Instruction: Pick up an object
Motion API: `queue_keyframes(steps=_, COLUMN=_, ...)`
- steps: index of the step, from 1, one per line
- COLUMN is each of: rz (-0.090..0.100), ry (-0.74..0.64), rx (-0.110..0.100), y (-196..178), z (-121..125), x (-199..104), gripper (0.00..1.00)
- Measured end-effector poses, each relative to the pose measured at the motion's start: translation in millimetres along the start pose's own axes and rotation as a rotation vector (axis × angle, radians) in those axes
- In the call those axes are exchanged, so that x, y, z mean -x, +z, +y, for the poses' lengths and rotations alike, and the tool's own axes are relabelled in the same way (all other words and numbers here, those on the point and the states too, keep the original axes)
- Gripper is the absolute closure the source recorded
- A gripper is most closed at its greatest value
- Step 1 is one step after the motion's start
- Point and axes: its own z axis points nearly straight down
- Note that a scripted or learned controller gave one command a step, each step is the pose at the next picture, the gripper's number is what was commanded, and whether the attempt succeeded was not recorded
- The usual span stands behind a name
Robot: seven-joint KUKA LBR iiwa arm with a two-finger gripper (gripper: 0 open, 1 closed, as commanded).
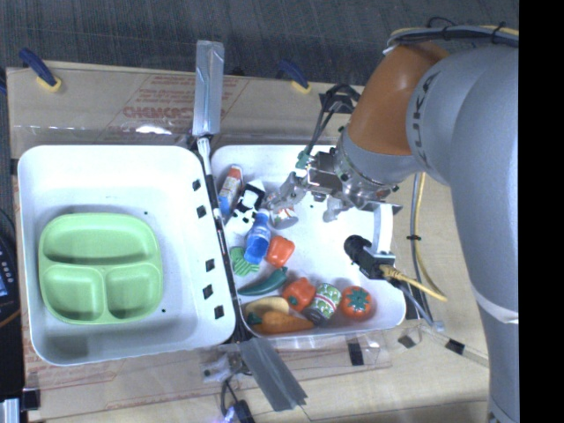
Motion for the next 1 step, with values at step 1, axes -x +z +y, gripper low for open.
queue_keyframes(steps=1, rz=-0.001, ry=-0.042, rx=-0.004, y=25.7, z=1.2, x=-18.9, gripper=0.00)
